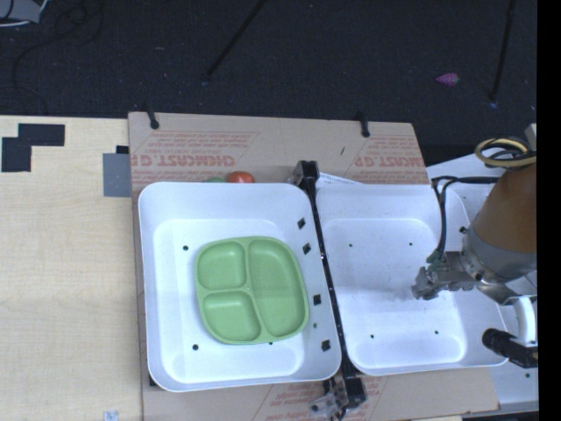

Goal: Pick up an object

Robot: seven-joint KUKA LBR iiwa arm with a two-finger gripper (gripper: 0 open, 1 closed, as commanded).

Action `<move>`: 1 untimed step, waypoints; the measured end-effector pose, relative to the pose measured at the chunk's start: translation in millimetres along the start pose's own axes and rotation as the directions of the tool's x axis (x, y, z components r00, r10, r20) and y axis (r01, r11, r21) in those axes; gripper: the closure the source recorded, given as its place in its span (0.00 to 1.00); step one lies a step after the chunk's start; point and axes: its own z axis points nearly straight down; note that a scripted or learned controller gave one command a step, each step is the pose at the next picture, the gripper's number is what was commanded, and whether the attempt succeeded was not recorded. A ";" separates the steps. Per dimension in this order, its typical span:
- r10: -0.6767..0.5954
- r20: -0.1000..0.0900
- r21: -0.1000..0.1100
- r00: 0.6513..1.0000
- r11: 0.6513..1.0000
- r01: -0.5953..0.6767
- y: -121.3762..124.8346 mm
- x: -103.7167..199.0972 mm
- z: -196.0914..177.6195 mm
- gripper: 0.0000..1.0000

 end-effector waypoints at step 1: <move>0.001 0.001 -0.002 1.000 1.000 -0.001 -6.5 -0.9 -43.8 1.00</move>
